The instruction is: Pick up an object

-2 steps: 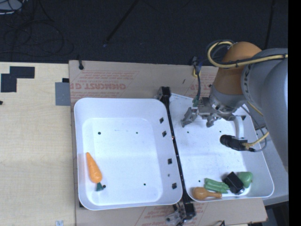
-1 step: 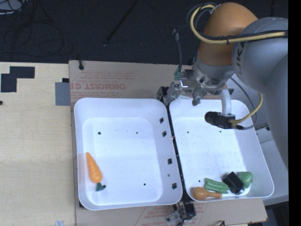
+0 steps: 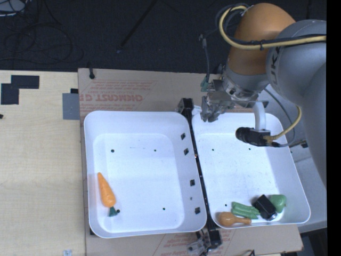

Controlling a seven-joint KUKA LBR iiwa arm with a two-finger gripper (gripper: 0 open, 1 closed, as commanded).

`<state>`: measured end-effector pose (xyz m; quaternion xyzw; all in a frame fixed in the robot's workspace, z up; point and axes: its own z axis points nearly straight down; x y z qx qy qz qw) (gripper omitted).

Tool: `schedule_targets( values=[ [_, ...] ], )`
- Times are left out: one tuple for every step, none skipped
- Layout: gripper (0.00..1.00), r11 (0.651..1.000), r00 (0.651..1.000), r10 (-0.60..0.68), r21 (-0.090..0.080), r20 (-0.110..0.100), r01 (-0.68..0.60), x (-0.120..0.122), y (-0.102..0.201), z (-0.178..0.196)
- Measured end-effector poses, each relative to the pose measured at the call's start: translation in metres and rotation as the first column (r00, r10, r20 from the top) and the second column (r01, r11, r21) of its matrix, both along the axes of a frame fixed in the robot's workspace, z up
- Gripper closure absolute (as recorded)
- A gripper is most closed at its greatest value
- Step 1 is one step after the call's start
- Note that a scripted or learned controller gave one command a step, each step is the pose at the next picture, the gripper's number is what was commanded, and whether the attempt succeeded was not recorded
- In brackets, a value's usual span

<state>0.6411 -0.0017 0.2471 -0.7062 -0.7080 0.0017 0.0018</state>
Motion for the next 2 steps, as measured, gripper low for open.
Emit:
schedule_targets(
  values=[
    [1.00,1.000,1.000,0.002,0.001,0.016,-0.002,0.004,0.027,0.119],
    [1.00,1.000,1.000,0.004,0.002,0.006,-0.004,0.003,0.094,0.143]
  ],
)
